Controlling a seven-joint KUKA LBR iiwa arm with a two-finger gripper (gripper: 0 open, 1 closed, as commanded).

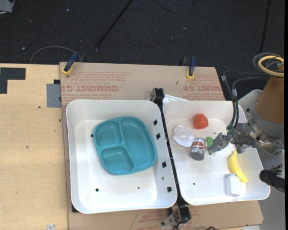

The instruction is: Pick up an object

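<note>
Small striped metal can (198, 148) lies in the right white bin (206, 195), touching crumpled white plastic (184, 137). My gripper (216, 145) hangs just beside it; its state I cannot tell. Approach step, I judge: next, descend squarely over the can.

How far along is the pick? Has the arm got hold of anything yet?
Nothing looks picked yet. The tool is low in the right bin, beside the small can, with nothing visibly between its fingers. The can, red ball, banana and white block all lie on the bin floor. Grasp and lift remain.
</note>
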